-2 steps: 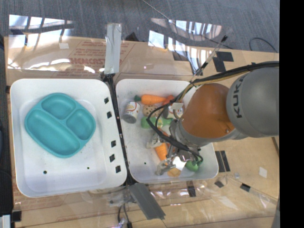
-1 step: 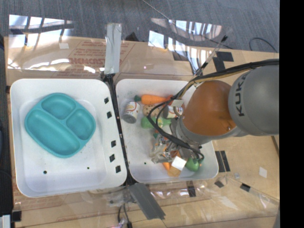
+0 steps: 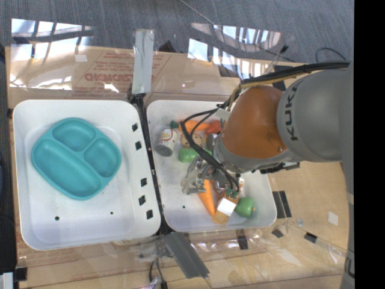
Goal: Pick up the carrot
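**Crowded bin threatens the carrot grab**

The gripper [image 3: 195,182] hangs low in the right bin [image 3: 264,206], its grip state impossible to tell. The carrot [image 3: 208,198] lies just beside it, touching a white block [image 3: 226,207]; neighbouring items could get pinched instead.

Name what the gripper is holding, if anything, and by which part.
Cannot be told. The gripper sits right at the carrot's upper end in the right bin, but no grip shows.

1 fixed camera above bench, angled down on 2 bins [image 3: 36,233]; arm [image 3: 313,116] enters from right.
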You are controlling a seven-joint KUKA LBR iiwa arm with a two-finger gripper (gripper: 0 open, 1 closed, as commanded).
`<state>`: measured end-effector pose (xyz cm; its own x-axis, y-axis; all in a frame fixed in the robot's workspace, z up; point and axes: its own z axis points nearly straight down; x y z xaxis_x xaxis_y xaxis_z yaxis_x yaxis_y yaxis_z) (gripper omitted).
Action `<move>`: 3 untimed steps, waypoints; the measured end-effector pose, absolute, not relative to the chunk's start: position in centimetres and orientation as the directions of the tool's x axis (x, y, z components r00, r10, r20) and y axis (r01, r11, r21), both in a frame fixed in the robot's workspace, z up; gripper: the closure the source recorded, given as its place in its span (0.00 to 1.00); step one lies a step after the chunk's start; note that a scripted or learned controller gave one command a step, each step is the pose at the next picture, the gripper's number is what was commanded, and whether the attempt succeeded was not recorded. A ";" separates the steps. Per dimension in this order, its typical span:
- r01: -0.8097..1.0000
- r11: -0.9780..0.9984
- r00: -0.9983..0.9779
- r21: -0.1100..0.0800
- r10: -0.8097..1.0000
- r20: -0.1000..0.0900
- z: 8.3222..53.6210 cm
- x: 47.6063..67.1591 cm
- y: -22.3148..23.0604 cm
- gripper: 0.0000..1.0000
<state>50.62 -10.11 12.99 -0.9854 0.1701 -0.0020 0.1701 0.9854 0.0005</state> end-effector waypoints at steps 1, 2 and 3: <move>-0.292 0.956 -0.956 -0.001 -0.292 -0.005 19.3 55.2 -5.1 1.00; -0.439 0.898 -0.898 -0.010 -0.439 -0.010 33.0 56.0 -10.8 1.00; -0.476 0.880 -0.880 0.005 -0.476 0.005 22.1 49.4 -9.2 1.00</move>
